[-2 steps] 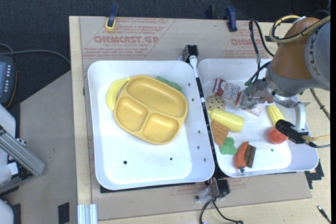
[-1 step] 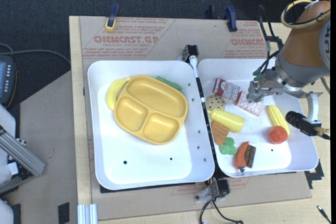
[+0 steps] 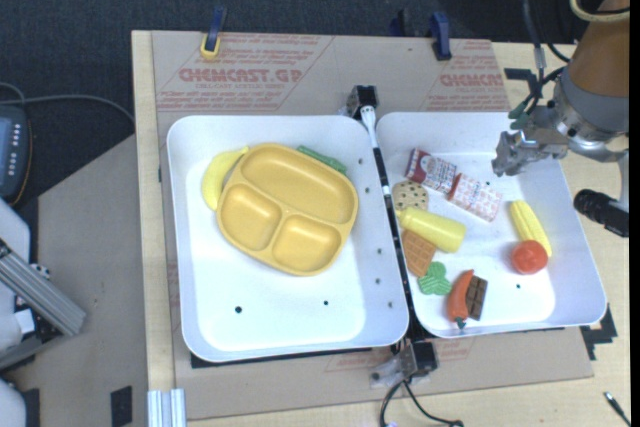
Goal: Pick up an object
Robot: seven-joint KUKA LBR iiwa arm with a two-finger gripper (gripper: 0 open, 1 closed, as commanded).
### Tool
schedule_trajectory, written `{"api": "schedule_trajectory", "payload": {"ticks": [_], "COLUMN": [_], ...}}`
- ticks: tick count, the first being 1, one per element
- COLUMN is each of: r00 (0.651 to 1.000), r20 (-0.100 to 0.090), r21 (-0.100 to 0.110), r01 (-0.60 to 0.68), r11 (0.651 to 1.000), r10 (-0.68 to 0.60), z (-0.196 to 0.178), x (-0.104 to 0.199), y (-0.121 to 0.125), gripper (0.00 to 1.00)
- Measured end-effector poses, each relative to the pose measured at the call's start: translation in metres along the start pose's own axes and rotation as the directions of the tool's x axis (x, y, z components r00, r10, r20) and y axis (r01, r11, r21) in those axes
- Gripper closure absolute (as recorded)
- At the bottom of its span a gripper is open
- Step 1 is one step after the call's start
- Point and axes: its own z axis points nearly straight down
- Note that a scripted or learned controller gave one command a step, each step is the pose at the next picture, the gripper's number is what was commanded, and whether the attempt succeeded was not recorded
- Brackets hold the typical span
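Note:
My gripper (image 3: pixel 507 161) hangs over the back right of the right bin (image 3: pixel 575 305), above and to the right of a red and white packet (image 3: pixel 455 183). Nothing shows between its fingers. Below it lie a corn cob (image 3: pixel 528 223) and a red tomato (image 3: pixel 530 257). Toward the bin's left side are a cookie (image 3: pixel 409 196), a yellow block (image 3: pixel 432 227), an orange wedge (image 3: pixel 419 255), a green piece (image 3: pixel 434 281) and a carrot beside a brown piece (image 3: pixel 466 295).
The left bin (image 3: pixel 200 305) holds a yellow divided tray (image 3: pixel 285 210), with a yellow banana-like piece (image 3: pixel 215 177) at its left and a green item (image 3: pixel 322 158) behind it. A black divider runs between the bins. Clamps stand on the board's far edge.

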Motion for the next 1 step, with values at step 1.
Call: {"api": "schedule_trajectory", "payload": {"ticks": [1], "r00": [1.000], "r20": [-0.001], "r21": [0.003], "r01": [0.001], "r11": [1.000], "r10": [-0.001], "z": [-0.0091], "x": [-0.0001], "y": [0.0009], "gripper": [1.00]}}
